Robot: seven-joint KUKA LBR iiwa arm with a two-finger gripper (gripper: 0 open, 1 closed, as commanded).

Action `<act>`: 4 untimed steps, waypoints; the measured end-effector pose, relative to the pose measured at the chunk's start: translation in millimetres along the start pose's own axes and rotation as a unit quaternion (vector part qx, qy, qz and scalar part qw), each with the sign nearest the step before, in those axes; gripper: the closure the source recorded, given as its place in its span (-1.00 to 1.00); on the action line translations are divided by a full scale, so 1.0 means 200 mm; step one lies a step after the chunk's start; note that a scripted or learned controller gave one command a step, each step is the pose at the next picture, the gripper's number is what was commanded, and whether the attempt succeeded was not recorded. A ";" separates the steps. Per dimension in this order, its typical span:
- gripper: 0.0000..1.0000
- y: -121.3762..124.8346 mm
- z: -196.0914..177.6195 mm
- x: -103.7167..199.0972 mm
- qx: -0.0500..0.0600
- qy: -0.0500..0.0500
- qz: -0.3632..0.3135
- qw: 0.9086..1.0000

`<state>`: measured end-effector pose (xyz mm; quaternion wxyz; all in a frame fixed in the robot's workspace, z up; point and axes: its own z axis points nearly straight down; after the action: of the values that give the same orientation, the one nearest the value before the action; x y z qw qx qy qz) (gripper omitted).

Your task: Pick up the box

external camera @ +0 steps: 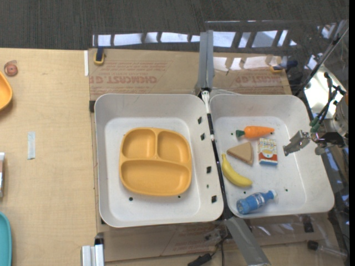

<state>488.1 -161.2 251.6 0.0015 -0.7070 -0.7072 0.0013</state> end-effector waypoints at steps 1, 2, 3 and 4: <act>-1.00 0.29 0.74 -0.04 -0.001 0.000 -0.057 0.998; 1.00 0.29 0.70 -0.05 -0.001 0.000 -0.055 0.998; -1.00 0.29 0.70 -0.05 -0.001 -0.001 -0.055 0.998; -1.00 0.34 0.80 0.09 -0.002 -0.001 -0.118 0.993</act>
<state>556.5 -144.1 92.3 -0.0003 -0.6186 -0.7857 0.0002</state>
